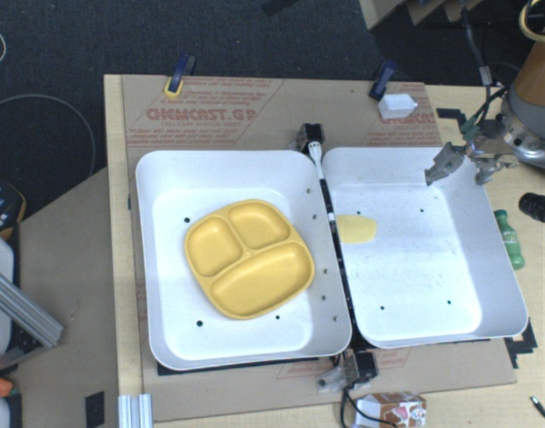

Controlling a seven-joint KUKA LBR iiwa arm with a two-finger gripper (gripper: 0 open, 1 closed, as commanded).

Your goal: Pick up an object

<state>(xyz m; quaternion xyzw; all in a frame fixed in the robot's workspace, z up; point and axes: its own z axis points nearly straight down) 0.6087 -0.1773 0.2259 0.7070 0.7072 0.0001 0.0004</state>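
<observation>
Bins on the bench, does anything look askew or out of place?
The yellow divided plate sits rotated in the left bin, not square with its walls. A small yellow piece lies against the right bin's left wall.

Left bin [156,239]: yellow divided plate [249,258] fills most of the middle, leaving only narrow floor strips along the bin's edges and corners. Right bin [473,266]: small yellow object [356,229] just beside its left edge, the remaining floor open for a pass from above. Gripper [459,163] hangs over the right bin's far right corner. Green marker [510,237] lies outside the right edge.
</observation>
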